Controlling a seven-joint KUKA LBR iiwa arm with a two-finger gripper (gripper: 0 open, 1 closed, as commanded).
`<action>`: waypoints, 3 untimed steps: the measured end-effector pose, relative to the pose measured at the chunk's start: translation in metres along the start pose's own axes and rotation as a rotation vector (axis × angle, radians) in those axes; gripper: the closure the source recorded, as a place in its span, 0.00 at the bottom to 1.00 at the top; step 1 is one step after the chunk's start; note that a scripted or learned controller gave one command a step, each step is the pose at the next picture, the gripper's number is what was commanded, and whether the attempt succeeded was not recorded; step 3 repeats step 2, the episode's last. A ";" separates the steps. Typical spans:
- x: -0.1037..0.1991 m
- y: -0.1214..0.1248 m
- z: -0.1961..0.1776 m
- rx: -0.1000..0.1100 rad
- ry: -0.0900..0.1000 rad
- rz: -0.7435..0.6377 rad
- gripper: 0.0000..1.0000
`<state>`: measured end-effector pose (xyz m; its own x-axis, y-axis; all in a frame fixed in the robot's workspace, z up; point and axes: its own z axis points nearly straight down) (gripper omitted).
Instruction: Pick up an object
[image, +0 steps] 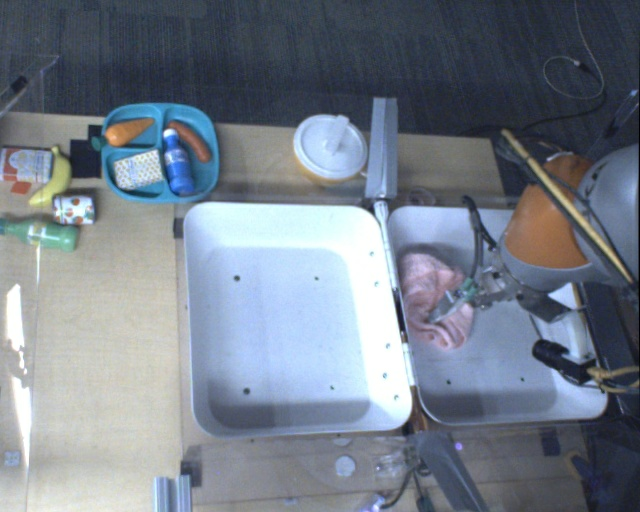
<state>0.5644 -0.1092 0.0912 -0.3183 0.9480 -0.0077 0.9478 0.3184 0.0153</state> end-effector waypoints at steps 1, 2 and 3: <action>0.001 0.003 -0.012 -0.006 -0.001 -0.001 1.00; 0.054 0.056 -0.094 0.010 0.007 -0.115 1.00; 0.054 0.056 -0.094 0.010 0.007 -0.115 1.00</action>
